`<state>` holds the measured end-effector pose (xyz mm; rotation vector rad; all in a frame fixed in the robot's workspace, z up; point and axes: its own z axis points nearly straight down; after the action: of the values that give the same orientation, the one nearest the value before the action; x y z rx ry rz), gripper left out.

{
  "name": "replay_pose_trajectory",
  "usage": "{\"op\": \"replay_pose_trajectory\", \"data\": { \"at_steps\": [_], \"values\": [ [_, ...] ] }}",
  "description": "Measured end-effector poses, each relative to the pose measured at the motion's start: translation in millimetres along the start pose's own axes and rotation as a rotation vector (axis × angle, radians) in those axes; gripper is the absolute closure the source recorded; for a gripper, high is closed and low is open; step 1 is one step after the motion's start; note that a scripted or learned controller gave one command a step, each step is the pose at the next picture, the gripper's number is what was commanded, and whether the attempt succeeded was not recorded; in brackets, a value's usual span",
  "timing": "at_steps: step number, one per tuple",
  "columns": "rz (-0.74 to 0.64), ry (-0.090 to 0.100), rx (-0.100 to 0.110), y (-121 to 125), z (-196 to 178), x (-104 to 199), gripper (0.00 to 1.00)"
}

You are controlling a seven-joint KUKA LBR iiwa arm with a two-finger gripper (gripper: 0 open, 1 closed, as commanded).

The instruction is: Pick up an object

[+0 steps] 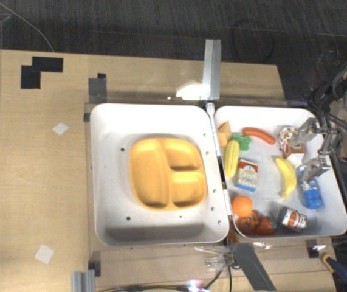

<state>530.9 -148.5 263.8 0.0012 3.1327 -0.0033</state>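
The right bin holds several toy foods: a red sausage, a corn cob, a small red and white box, a banana, a blue bottle, a can, an orange and a red-and-white carton. My gripper hovers over the bin's right side, open. One finger is near the carton, the other just above the blue bottle. Nothing sits between the fingers.
The left bin carries a yellow divided tray. A metal post stands behind the wall between the bins. Dark red fruit lies beside the orange. Cables hang at the far right.
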Motion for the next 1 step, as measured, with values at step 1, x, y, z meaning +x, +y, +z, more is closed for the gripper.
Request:
{"op": "replay_pose_trajectory", "data": {
  "at_steps": [1],
  "values": [
    [0.418, 0.008, -0.002, 26.6, 110.6, -25.7, 0.0]
  ]
}}
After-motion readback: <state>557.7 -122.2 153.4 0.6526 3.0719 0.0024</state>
